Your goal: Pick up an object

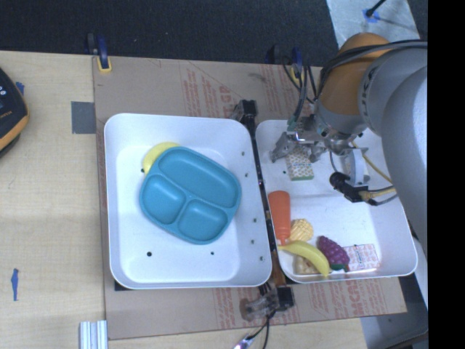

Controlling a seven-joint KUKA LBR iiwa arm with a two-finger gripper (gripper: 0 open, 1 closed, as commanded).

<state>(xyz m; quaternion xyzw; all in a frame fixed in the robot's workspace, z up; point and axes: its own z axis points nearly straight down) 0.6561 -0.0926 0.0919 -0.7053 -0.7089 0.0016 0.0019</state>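
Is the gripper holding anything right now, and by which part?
Cannot be told. The gripper hangs over a small packet in the right bin, but no hold on it shows.

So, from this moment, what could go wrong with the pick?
1. The gripper sits over a small packet near the right bin's far wall; it may only push the packet.
2. The carrot, corn, banana and grapes lie crowded together, so a grasp there could catch two.

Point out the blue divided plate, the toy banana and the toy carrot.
blue divided plate (190, 194): camera view, centre where its compartments meet.
toy banana (308, 255): camera view, mid-curve.
toy carrot (280, 215): camera view, middle of its orange body.
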